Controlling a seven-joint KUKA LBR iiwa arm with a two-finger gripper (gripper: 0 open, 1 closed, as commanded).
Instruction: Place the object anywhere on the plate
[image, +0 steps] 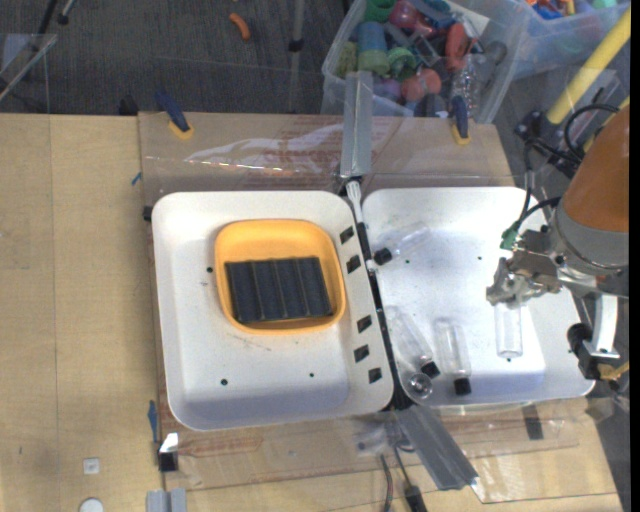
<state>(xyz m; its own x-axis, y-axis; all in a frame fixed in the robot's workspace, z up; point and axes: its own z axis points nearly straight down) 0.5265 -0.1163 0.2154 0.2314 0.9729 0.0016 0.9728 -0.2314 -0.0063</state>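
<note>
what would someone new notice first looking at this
The orange plate in the left bin stands out most, with a dark ribbed block lying on it. Next comes the grey arm with its orange band, its gripper over the right bin, just above a clear tube. More clear tubes lie on that bin's floor.

Wooden bench (70, 250), left white bin (190, 370), right white bin (450, 215) side by side
</note>
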